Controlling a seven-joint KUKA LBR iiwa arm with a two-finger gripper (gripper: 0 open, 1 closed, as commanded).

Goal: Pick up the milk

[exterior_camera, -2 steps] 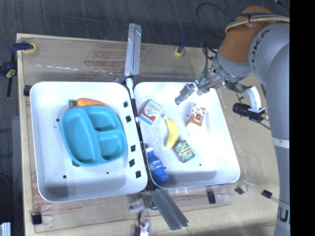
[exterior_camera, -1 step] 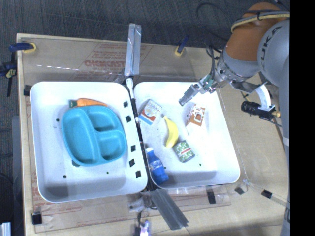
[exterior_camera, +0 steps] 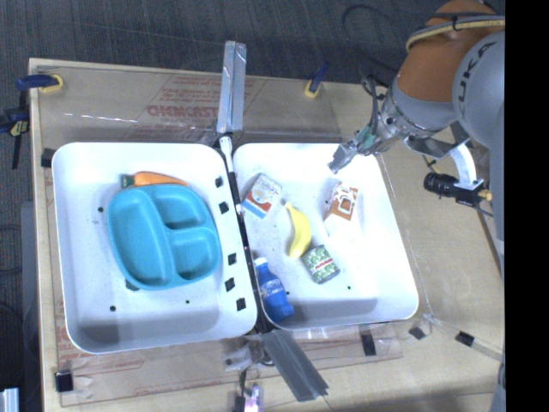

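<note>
A small white carton with blue and orange print (exterior_camera: pixel 261 196), which looks like the milk, lies tilted in the right bin (exterior_camera: pixel 390 256) near its left wall. A second white and orange carton (exterior_camera: pixel 341 202) lies further right. My gripper (exterior_camera: pixel 343 157) hangs over the far part of the right bin, just above and beyond the orange carton and well to the right of the milk. Nothing shows in its grasp.
A banana (exterior_camera: pixel 298 230), a green packet (exterior_camera: pixel 320 264) and a blue bottle (exterior_camera: pixel 273 292) also lie in the right bin. The left bin (exterior_camera: pixel 77 230) holds a blue divided plate (exterior_camera: pixel 167 234) with an orange item (exterior_camera: pixel 156 178) behind it. A divider (exterior_camera: pixel 230 221) separates the bins.
</note>
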